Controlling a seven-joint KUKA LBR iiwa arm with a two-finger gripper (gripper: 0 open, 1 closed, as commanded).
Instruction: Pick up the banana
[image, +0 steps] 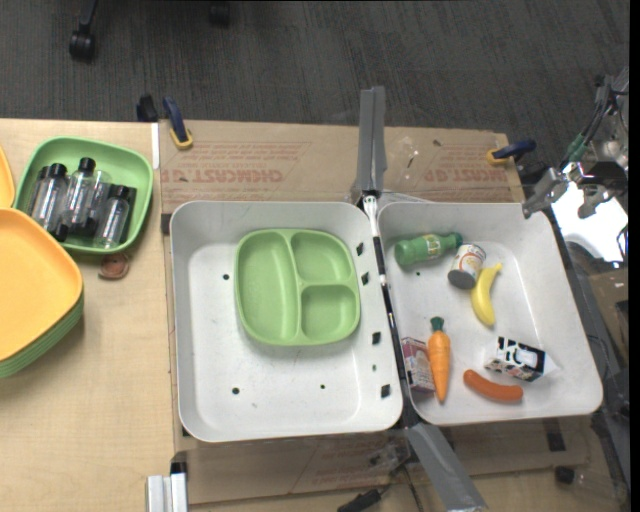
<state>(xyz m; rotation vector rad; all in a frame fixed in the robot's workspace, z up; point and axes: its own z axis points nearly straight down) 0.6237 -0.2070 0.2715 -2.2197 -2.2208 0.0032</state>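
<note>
Two shallow white bins sit side by side on a sheet of brown cardboard laid over a pale wooden bench, with dark grey carpet filling the top of the frame. The left bin (200, 400) holds a green divided plate (298, 286), lying flat near its centre. The right bin (570, 400) carries the loose items. The banana (485, 294) lies in the upper middle of that bin, its length running roughly top to bottom, just beside a small can (466, 266) on its upper left. A green bottle (427, 248) lies on its side further left, near the bin's top edge. Lower down are a carrot (439, 357), a red sausage-shaped piece (492, 388) and a small black-and-white carton (520, 359).

At the left of the frame a green tray (40, 160) holds several clear bottles with dark caps, and a stack of orange plates (35, 290) overlaps the bench edge. Blue and yellow clamps (178, 125) grip the cardboard along its top edge.

The gripper (568, 186) appears at the upper right, outside the right bin's corner and well apart from the banana; whether its jaws are open or closed cannot be told.
</note>
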